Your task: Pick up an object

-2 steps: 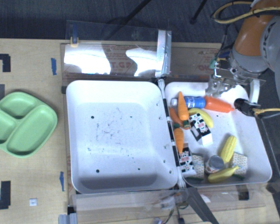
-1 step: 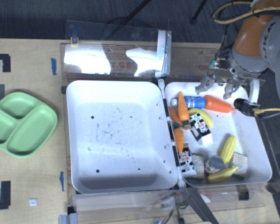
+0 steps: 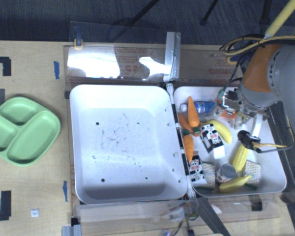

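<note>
Banana (image 3: pixel 221 130) (yellow) — right bin (image 3: pixel 275 173), arm (image 3: pixel 265 77) above

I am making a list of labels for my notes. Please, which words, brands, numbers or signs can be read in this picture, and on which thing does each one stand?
None can be read.
Brown board behind the right bin: reddish print, too blurred to read.
Black-and-white package in the right bin: markings too small to read.
Small patterned box at the bin's left wall: print too small to read.
Blue item by the carrot: no legible text.
</note>
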`<state>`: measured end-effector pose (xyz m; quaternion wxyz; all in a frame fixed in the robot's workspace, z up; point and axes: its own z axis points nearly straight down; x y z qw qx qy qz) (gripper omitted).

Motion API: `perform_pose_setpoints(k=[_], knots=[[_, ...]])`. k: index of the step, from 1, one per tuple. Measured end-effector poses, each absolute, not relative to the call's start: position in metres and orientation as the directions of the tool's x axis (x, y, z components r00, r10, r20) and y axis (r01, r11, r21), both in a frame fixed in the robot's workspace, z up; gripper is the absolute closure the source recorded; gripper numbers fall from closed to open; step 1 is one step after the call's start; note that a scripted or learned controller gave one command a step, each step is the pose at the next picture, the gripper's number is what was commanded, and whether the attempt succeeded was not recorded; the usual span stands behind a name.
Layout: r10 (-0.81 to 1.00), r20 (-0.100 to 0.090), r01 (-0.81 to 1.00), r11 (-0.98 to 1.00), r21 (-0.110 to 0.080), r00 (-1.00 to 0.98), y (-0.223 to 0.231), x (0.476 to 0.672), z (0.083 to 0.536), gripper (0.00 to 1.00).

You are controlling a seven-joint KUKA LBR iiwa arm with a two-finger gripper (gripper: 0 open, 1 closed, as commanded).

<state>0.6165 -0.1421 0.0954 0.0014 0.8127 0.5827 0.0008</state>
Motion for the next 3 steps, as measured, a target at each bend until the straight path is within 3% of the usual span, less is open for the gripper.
perform_pose_setpoints(k=[1, 2, 3], knots=[[0.974, 0.001, 0.974, -0.228, 0.003, 0.228, -0.108, 0.577, 0.086, 0.00], [0.983, 0.001, 0.983, -0.183, -0.002, 0.183, -0.133, 0.528, 0.146, 0.00], [0.998, -0.002, 0.998, -0.062, 0.010, 0.062, -0.152, 0.499, 0.087, 0.00]])
